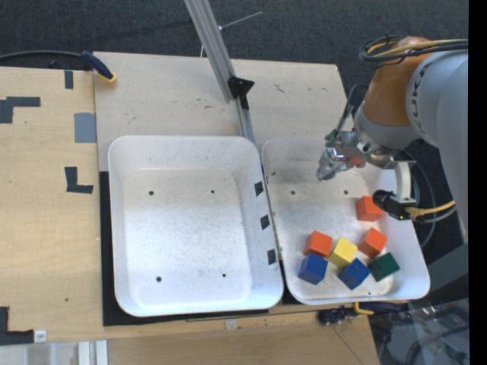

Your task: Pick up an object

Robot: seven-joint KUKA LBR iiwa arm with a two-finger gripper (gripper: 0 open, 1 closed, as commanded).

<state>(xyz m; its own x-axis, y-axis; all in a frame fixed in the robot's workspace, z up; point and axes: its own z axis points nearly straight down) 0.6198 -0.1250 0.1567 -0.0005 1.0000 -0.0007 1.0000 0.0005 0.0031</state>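
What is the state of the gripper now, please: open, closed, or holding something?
Gripper: over the right bin, above the blocks; nothing seen between its fingers; open or closed cannot be told.

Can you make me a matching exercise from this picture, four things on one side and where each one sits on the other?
Things:
1. green block
2. yellow block
3. gripper
4. lone orange block

Places:
A. above the right bin's far part
B. middle of the block cluster
C. apart from the cluster, near the right bin's right wall
D. right end of the cluster

Pairs: 1-D, 2-B, 3-A, 4-C
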